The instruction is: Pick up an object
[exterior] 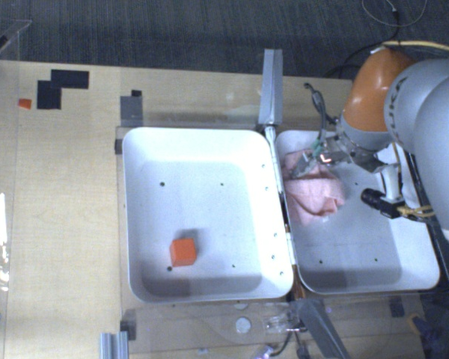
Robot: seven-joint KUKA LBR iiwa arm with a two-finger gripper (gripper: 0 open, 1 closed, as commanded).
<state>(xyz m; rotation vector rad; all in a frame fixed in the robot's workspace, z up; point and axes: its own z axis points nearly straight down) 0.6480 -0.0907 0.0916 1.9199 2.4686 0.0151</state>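
You would have seen the two-finger gripper [319,158] low in the right white bin [374,264], touching the upper edge of the crumpled pink cloth [313,194]; its grip state could not be told. The cloth's long axis ran roughly bin-left to bin-right, near the divider. A small orange block [183,252] lay in the left white bin [202,155], well apart.

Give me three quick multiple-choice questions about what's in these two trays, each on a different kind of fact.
1. Where is the orange block?
A. left bin
B. right bin
C. on the bench

2. What colour is the soft cloth?
A. blue
B. pink
C. green

3. How does the end effector stand?
A. over the left bin
B. outside both bins
C. at the cloth's upper edge in the right bin

Answers: 1 A, it lies near the left bin's front. 2 B, it looks pale pink. 3 C, it is down at the cloth.
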